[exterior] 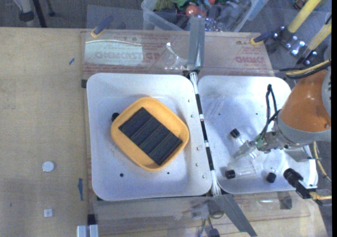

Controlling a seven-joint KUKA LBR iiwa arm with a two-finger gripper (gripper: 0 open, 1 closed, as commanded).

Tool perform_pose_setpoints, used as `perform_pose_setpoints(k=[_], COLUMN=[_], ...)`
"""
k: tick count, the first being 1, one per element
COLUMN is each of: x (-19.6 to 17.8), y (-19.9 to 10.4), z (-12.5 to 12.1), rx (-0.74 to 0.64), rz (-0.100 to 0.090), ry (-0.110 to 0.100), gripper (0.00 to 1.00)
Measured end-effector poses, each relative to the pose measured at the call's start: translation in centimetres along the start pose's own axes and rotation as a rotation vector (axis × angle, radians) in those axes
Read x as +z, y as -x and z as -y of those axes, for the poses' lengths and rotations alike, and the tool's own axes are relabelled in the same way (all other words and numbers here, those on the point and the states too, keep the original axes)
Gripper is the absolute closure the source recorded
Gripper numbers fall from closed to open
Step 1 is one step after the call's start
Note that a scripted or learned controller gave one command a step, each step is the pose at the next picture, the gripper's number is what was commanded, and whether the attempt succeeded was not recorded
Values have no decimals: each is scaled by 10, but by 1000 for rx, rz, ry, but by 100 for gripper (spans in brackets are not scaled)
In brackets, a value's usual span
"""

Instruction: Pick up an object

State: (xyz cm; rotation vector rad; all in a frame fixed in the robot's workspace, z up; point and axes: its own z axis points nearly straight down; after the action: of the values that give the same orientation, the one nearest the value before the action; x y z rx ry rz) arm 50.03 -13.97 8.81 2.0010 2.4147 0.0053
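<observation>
Printed lettering on the cardboard behind the bins

The cardboard sheet (113,51) on the bench behind the two bins carries reddish printed lettering at its left end and again at its right end (247,59). Both prints appear upside down and too blurred to read. No other writing is legible.

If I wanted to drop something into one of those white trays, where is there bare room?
The right bin has bare floor in its far-left part, between the divider and the arm's black cable. Its near part is crowded by the gripper and small clear, black-capped items. In the left bin, the yellow tray leaves only edge strips and corners.
</observation>
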Motion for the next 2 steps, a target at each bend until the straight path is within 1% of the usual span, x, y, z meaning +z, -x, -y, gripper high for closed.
perform_pose_setpoints(k=[1,2], x=[-271,-106], y=[-15,-53], z=[-47,-34], rx=[-60,-19], rz=[0,-2], ry=[-3,-6], gripper=[0,0])
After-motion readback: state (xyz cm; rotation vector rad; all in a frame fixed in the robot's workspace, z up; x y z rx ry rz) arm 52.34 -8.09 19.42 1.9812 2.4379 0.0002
